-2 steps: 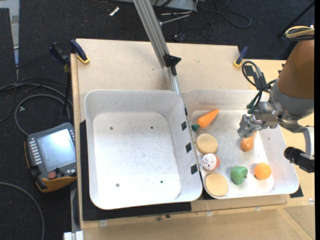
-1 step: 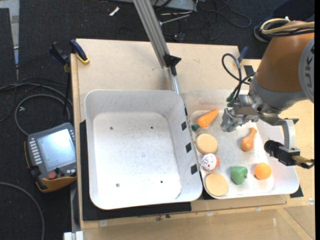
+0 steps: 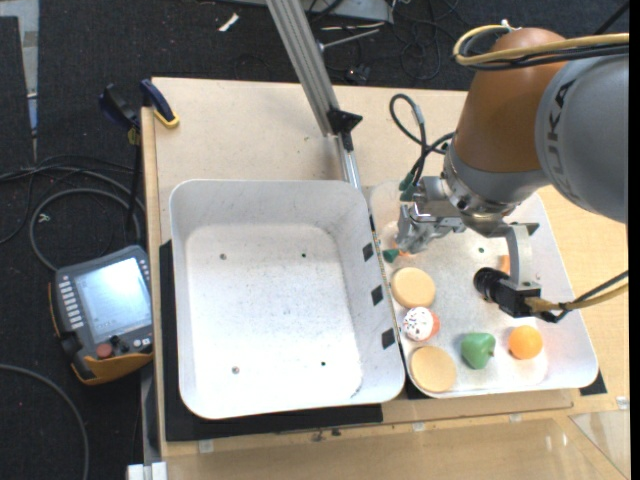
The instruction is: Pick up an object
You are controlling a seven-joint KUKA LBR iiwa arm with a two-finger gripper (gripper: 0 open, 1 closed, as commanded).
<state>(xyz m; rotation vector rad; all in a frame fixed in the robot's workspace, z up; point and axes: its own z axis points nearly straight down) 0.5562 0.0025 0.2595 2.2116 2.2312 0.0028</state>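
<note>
Tan disc point(image 3: 434, 367) nearest, sprinkled ball point(image 3: 418, 323) behind; hand point(image 3: 408, 236) above, grip seemingly unreadable

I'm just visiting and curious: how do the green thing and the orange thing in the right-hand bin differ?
The green object is lumpy and uneven in outline, while the orange ball is smoothly round. The green object lies nearer the tan disc; the orange ball sits further right, by the bin's edge. Both are small, similar in size, and rest side by side on the right bin floor.

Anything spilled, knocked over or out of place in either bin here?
Nothing stands out. The two tan discs, speckled ball, green piece and orange ball all lie inside the right bin.
</note>
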